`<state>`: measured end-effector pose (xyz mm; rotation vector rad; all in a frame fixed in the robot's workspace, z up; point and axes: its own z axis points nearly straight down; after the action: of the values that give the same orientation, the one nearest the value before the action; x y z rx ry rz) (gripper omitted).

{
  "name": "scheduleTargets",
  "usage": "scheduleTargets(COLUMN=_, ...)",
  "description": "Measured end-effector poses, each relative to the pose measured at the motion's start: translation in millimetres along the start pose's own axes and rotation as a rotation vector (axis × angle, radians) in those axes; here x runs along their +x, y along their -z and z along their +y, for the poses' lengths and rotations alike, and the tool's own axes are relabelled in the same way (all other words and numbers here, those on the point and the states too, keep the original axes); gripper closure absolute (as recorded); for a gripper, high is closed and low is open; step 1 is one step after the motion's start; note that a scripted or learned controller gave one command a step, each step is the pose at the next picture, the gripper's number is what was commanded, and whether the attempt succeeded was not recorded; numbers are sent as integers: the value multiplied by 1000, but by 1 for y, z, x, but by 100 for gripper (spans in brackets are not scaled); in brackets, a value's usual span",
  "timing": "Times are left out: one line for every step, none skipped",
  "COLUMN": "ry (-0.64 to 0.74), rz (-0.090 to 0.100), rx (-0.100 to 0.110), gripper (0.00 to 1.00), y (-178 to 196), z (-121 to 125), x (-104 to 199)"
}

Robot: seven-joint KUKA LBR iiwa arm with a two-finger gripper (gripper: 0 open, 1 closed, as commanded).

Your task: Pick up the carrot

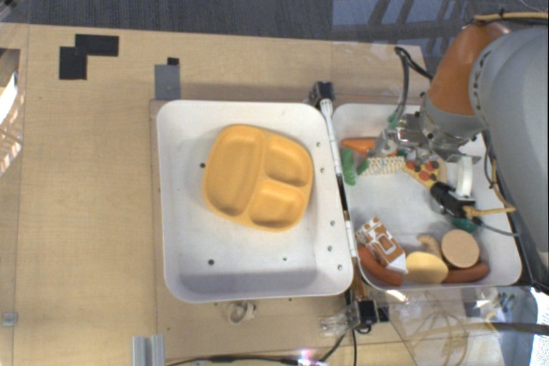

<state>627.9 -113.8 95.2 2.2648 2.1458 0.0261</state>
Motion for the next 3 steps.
scheduleTargets(ry=161, rz=3, rx=5, gripper=0, y=-1, z=-8, x=-53)
scheduleTargets(ry=100, rz=7, rx=1, gripper=0, y=-1, z=-22, x=-87)
scheduleTargets(ry=36, rz=0, rx=2, gripper=0, y=-1, z=5, x=1)
